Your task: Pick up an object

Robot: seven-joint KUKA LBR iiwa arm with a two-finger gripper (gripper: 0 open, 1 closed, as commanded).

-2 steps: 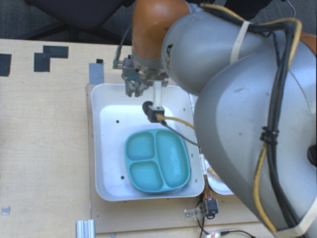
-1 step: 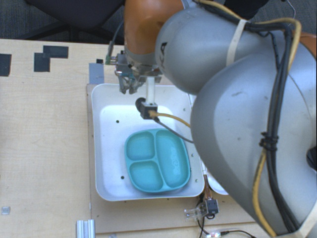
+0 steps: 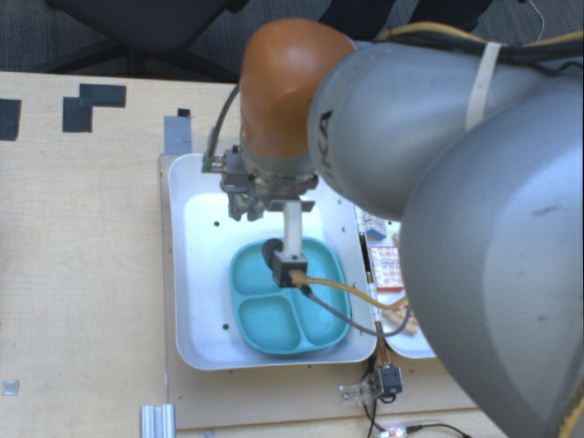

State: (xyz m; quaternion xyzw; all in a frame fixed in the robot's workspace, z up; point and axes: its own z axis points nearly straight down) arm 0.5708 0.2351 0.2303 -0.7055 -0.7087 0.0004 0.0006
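Teal divided plate [image 3: 274, 322] lying flat in the near half of the left bin [image 3: 196, 245], compartments facing up. Gripper [image 3: 245, 210] hanging down inside that same bin, just beside the plate's far-left rim, over bare white floor rather than over the teal. Spread or pressed together? Cannot tell from this slant: too dark, too small. Nothing seen caught in it, either.

So, on progress: in the right bin for the job and close to the target, but no pick yet. Plate flat on the bin floor, not raised. Left to do, by the look of it: take hold of a rim, close, lift clear. Probably an awkward grab, with a wide, shallow, smooth lip.

Further out, right bin [image 3: 415, 347] with a red-printed packet [image 3: 383, 265], largely tucked under the arm.
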